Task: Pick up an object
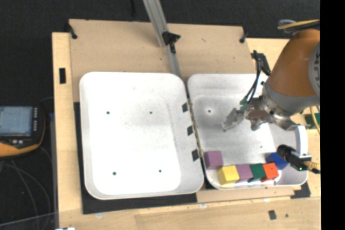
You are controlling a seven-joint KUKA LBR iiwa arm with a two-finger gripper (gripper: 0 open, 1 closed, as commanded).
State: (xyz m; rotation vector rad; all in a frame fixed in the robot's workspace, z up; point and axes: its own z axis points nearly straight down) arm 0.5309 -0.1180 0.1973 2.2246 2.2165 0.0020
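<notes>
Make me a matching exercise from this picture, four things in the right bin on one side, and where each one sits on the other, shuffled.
Things:
1. yellow block
2. blue block
3. orange block
4. gripper

Places:
A. at the right end of the row along the near wall
B. above the middle of the right bin, apart from the blocks
C. just below the lone purple block
D. behind the row, near the bin's right corner

Pairs: 1-C, 2-D, 3-A, 4-B
</notes>
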